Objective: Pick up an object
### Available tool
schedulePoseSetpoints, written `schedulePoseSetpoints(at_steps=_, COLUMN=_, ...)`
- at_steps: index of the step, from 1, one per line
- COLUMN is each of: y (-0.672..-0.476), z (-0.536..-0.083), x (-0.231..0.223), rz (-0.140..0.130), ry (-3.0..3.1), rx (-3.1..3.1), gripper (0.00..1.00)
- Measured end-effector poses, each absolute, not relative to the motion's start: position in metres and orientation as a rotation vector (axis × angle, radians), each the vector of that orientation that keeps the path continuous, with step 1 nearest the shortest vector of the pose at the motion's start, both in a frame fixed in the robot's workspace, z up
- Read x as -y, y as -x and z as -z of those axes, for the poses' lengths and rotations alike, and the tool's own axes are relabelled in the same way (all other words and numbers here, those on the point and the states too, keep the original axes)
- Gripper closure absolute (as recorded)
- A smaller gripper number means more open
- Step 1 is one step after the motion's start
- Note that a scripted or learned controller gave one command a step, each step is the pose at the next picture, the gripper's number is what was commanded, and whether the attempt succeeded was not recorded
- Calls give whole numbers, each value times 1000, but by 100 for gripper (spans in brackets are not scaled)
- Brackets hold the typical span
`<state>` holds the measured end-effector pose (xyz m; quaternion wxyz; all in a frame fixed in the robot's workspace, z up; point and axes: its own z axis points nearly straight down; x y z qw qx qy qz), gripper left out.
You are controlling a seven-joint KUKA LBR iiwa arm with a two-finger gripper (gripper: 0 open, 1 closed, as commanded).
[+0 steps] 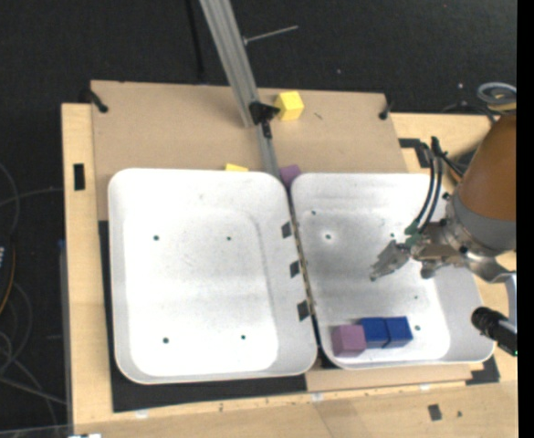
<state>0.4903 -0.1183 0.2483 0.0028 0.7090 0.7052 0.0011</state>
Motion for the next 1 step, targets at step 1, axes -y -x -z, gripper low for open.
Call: schedulePoseSetpoints(at_steps=1, y=-557, z=-285, x=149, rz=-5, ry=-2211, rx=-2218, gripper=0)
